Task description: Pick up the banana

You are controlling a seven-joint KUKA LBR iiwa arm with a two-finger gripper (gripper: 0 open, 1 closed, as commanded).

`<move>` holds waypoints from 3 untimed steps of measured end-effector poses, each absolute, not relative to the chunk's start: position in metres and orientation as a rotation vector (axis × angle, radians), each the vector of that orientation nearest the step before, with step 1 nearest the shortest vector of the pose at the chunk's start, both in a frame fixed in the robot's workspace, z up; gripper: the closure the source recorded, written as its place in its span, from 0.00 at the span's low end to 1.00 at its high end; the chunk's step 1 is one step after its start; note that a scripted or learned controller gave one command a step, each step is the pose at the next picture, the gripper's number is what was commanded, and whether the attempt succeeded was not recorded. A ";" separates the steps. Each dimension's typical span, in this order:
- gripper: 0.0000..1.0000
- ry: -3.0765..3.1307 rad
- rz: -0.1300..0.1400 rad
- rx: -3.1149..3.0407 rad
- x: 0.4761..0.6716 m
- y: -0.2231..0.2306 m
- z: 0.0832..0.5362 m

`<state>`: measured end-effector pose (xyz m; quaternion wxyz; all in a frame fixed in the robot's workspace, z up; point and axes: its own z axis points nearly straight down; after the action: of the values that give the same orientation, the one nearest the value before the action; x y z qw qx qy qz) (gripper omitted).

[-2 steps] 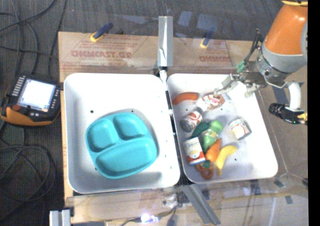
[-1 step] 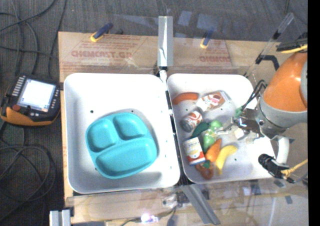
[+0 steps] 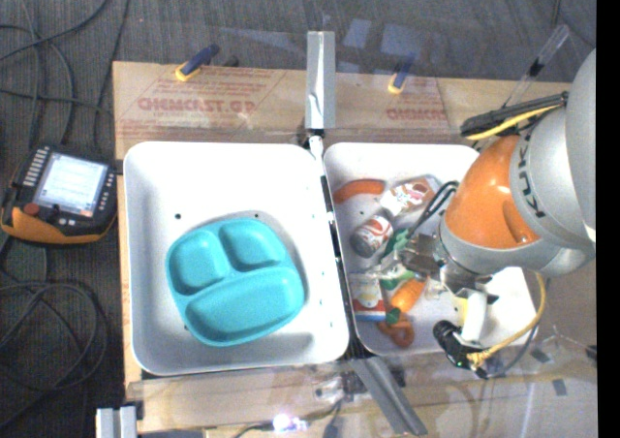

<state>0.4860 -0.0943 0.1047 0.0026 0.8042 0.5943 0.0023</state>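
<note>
You are looking at the hand (image 3: 418, 254) hanging low over the right bin (image 3: 387, 148), with the orange wrist band (image 3: 489, 203) covering much of it. You cannot tell whether the hand is released or clenched, because the wrist is hiding that part.

You cannot tell which item in the heap is the banana. Judging from the clutter, it is probably lying under the wrist or among the items beside the hand.

Faults to be watching for:

1. Wrong item. The can (image 3: 372, 231) is lying just to the left of the hand, and an orange piece (image 3: 407, 293) is lying just below it. Items are touching one another here, so a closing hand is likely to be catching a neighbour instead of the banana.
2. Empty closure. With the heap this crowded, the hand may be landing on top of an item, not around it, and coming up with nothing.
3. Displacement. A descent into the heap may be pushing the can against the bin wall (image 3: 334, 233) to the left of the hand, or tipping the white packet (image 3: 409, 194) above it.
4. Cable snag. The yellow cable (image 3: 509, 344) is looping below and to the right of the hand; a lift may be dragging it across the bin rim.

Do not count the task as done until you are seeing the banana gripped.
</note>
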 end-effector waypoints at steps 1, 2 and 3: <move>0.00 1.963 -0.004 2.454 0.483 -0.147 0.162; 0.00 1.933 -0.003 2.478 0.484 -0.182 0.094; 0.00 2.118 -0.004 2.280 0.486 -0.115 0.091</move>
<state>0.4862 -0.1146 0.0913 0.0146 0.7326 0.6805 -0.0013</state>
